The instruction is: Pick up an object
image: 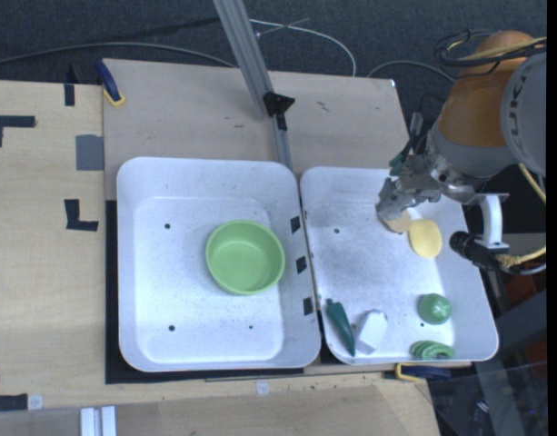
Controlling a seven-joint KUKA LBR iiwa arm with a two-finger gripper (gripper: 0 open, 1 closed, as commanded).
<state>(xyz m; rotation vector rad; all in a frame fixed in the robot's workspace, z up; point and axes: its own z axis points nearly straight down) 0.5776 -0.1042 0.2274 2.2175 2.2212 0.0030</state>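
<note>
Camera view shows the grey two-finger gripper (393,214) low in the right white bin (351,262), upper right of centre, just beside a pale yellow rounded object (425,239). How far its fingers part cannot be told. A green plastic bowl (245,257) sits in the left white bin (151,243).
</note>
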